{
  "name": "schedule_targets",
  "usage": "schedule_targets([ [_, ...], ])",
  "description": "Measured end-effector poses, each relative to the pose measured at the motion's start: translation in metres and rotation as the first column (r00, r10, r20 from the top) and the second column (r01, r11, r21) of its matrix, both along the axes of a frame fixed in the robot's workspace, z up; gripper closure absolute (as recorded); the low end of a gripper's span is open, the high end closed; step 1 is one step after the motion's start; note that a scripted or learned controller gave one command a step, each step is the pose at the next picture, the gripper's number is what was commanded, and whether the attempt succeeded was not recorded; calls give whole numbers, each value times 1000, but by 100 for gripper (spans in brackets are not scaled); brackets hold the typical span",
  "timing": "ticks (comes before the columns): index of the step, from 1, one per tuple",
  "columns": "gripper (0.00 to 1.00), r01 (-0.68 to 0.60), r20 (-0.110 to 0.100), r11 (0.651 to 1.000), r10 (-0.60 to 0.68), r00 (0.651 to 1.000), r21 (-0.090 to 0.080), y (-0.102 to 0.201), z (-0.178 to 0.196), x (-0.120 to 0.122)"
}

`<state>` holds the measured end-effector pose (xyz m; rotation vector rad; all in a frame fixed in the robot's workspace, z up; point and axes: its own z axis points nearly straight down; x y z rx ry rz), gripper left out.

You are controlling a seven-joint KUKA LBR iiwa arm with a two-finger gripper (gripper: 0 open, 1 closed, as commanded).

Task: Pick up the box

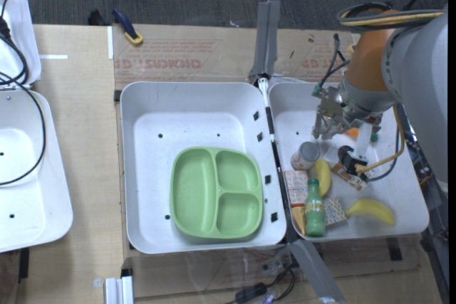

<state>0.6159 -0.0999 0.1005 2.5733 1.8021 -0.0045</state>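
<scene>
Dark carpet borders a wooden worktop (78, 82) bearing two white bins. From the right edge, the grey arm (420, 60) bends down into the right bin (406, 213), its end effector (329, 126) hovering near the far wall. Whether it is spread or closed cannot be made out. A small box (296, 180) lies against the bin's left wall beside a banana (323, 176). A green plate (216, 191) sits in the left bin (142, 153).

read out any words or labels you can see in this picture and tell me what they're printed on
Red lettering on the brown cardboard sheet behind the bins: upside down and too blurred to read.
Label on the green bottle: too small to read.
Print on the box beside the bottle: too small to read.
</scene>
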Motion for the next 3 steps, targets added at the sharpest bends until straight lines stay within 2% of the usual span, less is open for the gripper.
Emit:
schedule_targets([
  [1, 0, 0, -1, 1000, 0, 1000, 0, 0, 0, 0],
  [2, 0, -60, 1, 998, 60, 998, 0, 5, -9, 13],
  [3, 100, -60, 1, 998, 60, 998, -1, 4, 0, 13],
])
